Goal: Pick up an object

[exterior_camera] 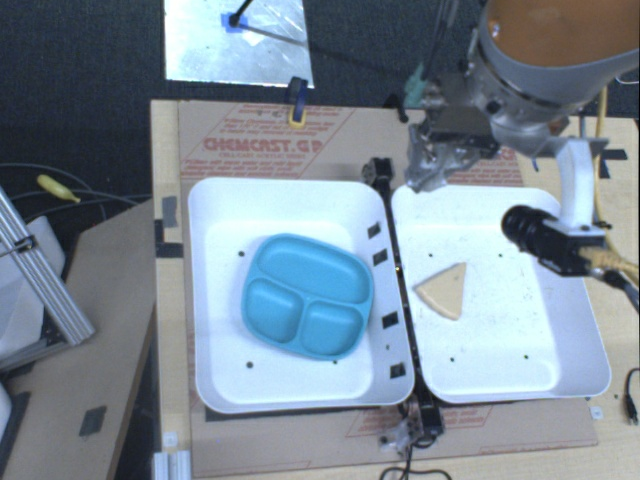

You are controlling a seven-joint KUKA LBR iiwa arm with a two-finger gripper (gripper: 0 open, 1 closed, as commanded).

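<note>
Two white bins sit side by side on a cardboard sheet (262, 133) over the bench, dark carpet (80, 58) behind with a shiny foil square (240, 28) on it. Left bin (225, 368) has a blue divided plate (305, 295) lying flat near its middle. Right bin (520, 368) has a tan wedge (444, 290) lying flat, left of centre, close to the divider. My gripper (432, 173) hangs over the back edge of the right bin, near the divider, well apart from the wedge. Can't tell how far my fingers are open; nothing visible between them.
</note>
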